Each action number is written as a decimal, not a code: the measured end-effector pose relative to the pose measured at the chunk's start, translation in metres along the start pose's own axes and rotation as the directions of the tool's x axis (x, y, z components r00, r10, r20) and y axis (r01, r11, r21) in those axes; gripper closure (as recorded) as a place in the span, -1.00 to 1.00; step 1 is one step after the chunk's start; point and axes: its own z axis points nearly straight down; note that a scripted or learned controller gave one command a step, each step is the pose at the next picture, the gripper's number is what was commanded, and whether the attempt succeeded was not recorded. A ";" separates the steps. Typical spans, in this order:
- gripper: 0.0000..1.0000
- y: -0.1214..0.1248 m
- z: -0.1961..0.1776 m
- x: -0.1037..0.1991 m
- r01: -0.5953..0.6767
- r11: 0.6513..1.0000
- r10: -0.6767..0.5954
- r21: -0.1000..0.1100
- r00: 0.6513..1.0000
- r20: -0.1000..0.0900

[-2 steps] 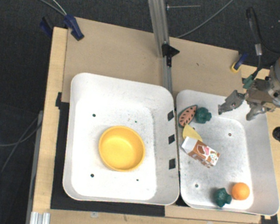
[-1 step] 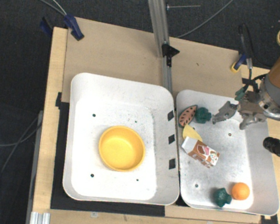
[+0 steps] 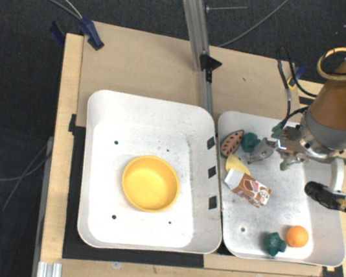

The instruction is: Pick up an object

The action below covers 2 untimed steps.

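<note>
— Where are you now?

— Looking down from above: my claw [image 3: 274, 154] hangs low over the far part of the right bin [image 3: 327, 256], nothing between its fingers. Whether they stand apart or together, I cannot tell.

— What could you take?

— Just to its left, a dark green lump [image 3: 249, 141] and a brown spotted piece [image 3: 231, 142]; nearer the camera, a yellow wedge [image 3: 237, 164] touching a small carton [image 3: 251, 190].

— What might fail?

— I judge they crowd together by the bin wall; a finger could land on one and shove its neighbour.

— Anything else?

— An orange ball [image 3: 298, 236] and green toy [image 3: 272, 243] farther off; a yellow bowl [image 3: 150, 183] in the left bin [image 3: 90, 219].
</note>
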 end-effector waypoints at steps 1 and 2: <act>-1.00 -0.001 0.054 0.001 0.000 1.000 0.000 0.002 1.000 0.000; 1.00 0.001 0.037 0.001 0.000 1.000 0.000 -0.007 1.000 -0.001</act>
